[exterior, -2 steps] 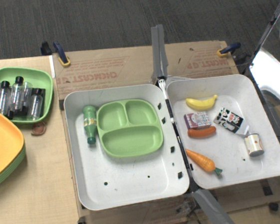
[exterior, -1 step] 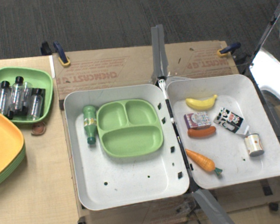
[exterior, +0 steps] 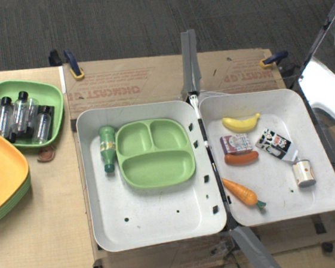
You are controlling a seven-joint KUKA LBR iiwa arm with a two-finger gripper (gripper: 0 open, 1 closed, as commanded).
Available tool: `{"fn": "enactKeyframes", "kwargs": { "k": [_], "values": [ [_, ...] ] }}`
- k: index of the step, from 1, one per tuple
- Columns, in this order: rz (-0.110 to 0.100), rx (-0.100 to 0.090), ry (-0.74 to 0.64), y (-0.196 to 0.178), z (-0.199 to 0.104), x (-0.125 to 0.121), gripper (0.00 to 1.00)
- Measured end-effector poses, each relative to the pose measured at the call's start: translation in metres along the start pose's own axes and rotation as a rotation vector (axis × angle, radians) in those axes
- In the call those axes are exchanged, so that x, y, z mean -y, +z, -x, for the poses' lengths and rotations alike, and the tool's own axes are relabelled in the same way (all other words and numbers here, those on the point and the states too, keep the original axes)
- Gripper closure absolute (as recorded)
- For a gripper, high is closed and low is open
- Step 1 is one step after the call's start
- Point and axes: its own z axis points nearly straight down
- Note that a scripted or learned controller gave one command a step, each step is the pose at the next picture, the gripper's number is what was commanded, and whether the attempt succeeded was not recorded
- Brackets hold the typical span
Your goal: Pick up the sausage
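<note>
Mid right bin (exterior: 328,196), sausage (exterior: 241,158)

A lab: clamped cardboard (exterior: 167,79) under two white bins (exterior: 95,186).

**One fixed overhead camera, tilted down over both bins**

I have a single view to work from. It sits above the bench and looks down at a slant, far enough back to take in both shallow white plastic bins: the left bin (exterior: 106,227) and the right bin (exterior: 324,190), side by side, meeting at centre frame. The far edge of the brown cardboard sheet (exterior: 150,84) under them lies toward the top, with dark grey carpet (exterior: 142,13) beyond. My left margin reaches the light wooden bench top (exterior: 42,247).
</note>
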Motion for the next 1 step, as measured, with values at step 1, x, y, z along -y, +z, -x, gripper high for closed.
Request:
{"fn": "enactKeyframes", "kwargs": {
  "k": [1],
  "values": [
    [0.001,0.000,0.292,-0.0260,0.0097,0.0056,1.00]
  ]
}}
